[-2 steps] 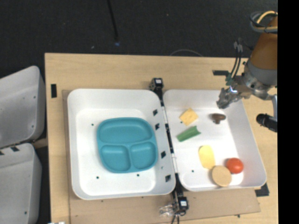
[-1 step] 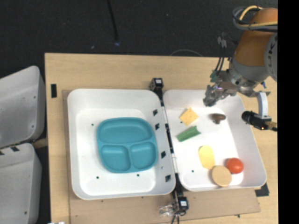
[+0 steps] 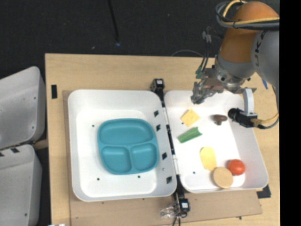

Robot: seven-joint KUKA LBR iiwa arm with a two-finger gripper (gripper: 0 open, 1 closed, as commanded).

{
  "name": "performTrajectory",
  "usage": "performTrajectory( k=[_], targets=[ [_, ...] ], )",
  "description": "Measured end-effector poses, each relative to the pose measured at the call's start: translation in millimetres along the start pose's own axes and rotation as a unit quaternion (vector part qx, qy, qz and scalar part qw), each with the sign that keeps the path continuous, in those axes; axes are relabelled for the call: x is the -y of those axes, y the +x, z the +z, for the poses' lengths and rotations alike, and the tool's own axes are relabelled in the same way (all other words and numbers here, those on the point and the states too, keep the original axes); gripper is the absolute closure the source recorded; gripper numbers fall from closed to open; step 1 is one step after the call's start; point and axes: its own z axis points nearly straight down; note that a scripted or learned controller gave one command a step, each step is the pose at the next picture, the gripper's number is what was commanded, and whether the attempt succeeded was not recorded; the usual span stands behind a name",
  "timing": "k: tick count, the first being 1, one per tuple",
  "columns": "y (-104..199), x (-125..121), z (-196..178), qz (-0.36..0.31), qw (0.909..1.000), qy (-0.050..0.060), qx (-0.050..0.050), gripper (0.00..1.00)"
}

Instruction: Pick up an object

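Yellow is the thing to look at here: a little yellow cheese-like block lies flat on the floor of the right bin, just below the gripper and a touch to its left, close but not touching as far as I can see. The arm comes in from the upper right with its orange band up top, and its tip hangs over the top left corner of that bin. Can't tell how the jaws stand, they're just a dark grey lump from this angle, and nothing shows between them.

Count for the right bin, six loose things, one of each:
- the yellow block, nearest the jaws
- a green strip, just below the block, lying at a slant
- a small brown lump, to the right of the block, lower right of the jaws
- a pale yellow oval piece, further down from the jaws
- a tan round disc, near the bottom edge, touching or nearly touching the oval
- a red ball-ish thing, right beside the disc

Two white bins in total, side by side on the wooden surface. The left bin, well away to the lower left of the jaws, holds one teal divided tray with three compartments.
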Motion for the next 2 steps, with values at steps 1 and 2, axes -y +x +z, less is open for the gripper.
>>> performTrajectory(
  k=[1,2],
  targets=[
    [58,-8,7,0.000,1.0000,0.001,0.000,1.00],
    [118,-12,2,0.000,1.0000,0.000,0.000,1.00]
  ],
)
